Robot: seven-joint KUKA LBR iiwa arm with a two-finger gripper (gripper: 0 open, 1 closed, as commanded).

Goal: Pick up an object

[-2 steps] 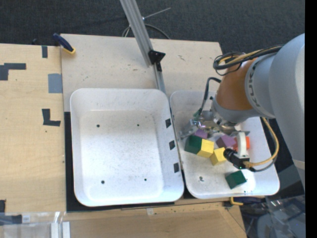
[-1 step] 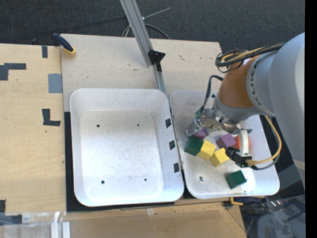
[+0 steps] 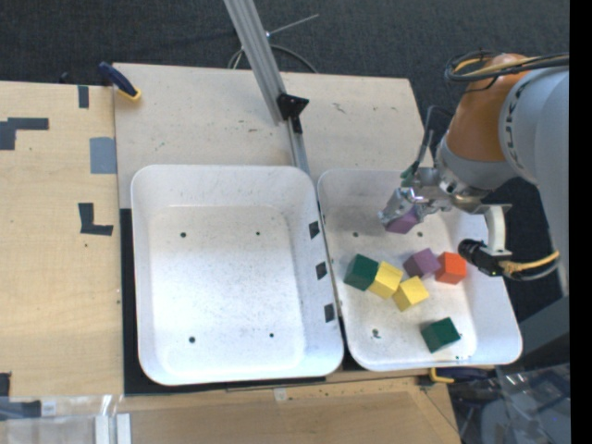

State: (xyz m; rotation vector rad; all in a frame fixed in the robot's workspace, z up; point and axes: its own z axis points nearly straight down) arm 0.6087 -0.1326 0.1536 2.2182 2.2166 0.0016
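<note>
Grey arm with orange band, yellow-tipped black cables

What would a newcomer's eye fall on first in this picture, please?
Probably the cluster of coloured blocks in the right bin: green, yellow, purple and orange. Next, the grey arm with its orange band, its gripper above a purple block.
</note>
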